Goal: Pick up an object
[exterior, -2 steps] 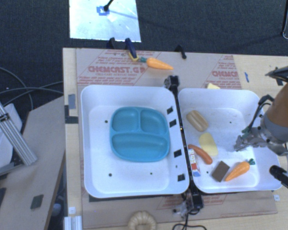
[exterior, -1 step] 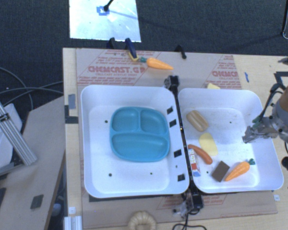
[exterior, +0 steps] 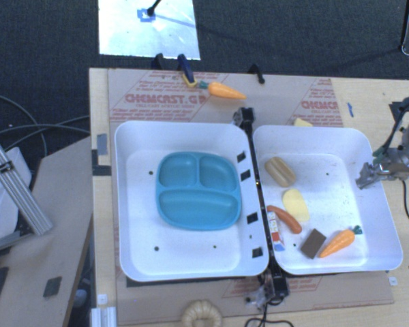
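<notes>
Fingers: state cannot be told; gripper [exterior: 368,177] small, at right rim of right bin [exterior: 378,203], nothing visibly held; near row: carrot [exterior: 338,242], brown block [exterior: 313,243], sausage [exterior: 285,219], loose for picking; mid: yellow piece [exterior: 294,204], bread roll [exterior: 280,171]; left bin [exterior: 133,182] holds blue divided plate [exterior: 198,190]; far: second carrot [exterior: 221,90] on board, outside bins, likely out of play.

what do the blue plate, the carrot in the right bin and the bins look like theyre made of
The blue plate looks like moulded plastic: one even colour, smooth rounded dividers, matte. The carrot seems a plastic toy, with flat orange and a stubby green top, though rubber is possible. The bins look like thin white plastic with rounded corners and a soft sheen.
</notes>
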Controlling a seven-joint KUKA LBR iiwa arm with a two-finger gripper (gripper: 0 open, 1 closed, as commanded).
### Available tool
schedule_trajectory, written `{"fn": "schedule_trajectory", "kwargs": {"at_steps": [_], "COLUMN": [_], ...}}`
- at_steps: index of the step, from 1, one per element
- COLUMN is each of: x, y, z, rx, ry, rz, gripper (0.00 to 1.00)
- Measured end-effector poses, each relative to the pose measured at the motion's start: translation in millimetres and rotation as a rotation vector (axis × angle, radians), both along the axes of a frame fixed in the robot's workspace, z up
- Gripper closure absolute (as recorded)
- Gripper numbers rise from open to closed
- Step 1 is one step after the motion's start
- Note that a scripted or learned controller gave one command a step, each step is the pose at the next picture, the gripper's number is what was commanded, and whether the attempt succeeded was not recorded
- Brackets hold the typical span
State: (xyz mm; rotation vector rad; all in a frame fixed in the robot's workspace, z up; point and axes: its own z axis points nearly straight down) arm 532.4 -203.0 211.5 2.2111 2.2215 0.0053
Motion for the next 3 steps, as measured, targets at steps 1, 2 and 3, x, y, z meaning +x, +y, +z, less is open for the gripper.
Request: {"fn": "schedule_trajectory", "kwargs": {"at_steps": [1, 2, 3], "x": [1, 22, 48], "y": [0, 38, 86], "z": [14, 17, 6], "rx": [0.002, 0.002, 0.002], "ry": [0.004, 0.003, 0.004], "rz": [0.0, 0.004, 0.004], "gripper": [1.0, 1.0, 1.0]}}
